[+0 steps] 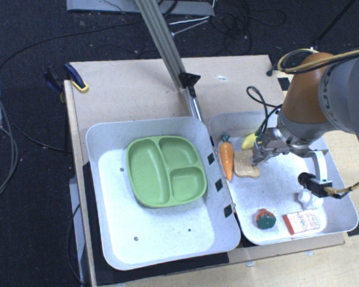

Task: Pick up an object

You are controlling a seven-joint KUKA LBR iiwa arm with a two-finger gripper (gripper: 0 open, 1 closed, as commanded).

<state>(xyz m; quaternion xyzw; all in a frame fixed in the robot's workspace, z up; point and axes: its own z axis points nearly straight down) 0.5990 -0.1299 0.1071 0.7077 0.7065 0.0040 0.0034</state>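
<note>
The right bin [330,177] holds an orange toy carrot [227,159] by its left wall, a tan bread-like piece [246,167] beside it, a small yellow item [248,142] behind, a red-and-green round toy [264,219] near the front, and a red-and-white box [304,221] at the front right. My gripper [260,152] hangs low over the tan piece's right edge, close to the yellow item. Its fingertips are too small and dark to read.
The left bin [113,238] carries a green divided plate [167,170]. A grey metal pole [165,42] slants down to the bins' shared back edge. Blue and yellow clamps [75,78] sit at the bench's far left corner.
</note>
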